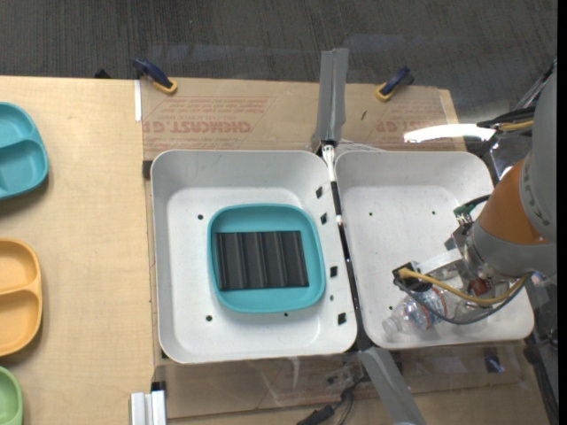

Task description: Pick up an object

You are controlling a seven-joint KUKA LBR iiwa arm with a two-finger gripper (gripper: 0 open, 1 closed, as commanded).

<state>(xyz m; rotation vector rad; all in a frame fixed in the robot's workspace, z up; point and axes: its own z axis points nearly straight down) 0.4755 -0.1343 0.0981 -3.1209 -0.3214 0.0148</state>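
Observation:
In the left bin [177, 237] lies a teal tray [264, 257] with a dark ribbed inside. A crumpled clear plastic thing [410, 315] rests near the front edge of the right bin [399, 202]. My gripper [440, 297] is low over the right bin's front right part, right beside and partly over the clear plastic thing. The wrist and cables hide where the gripper meets the plastic.
Teal [19, 162], orange [18, 295] and green [7, 398] dishes lie on the wooden bench at the far left. Cardboard [230, 118] held by clamps sits behind the bins. The arm's grey and orange body [518, 215] covers the right bin's right side.

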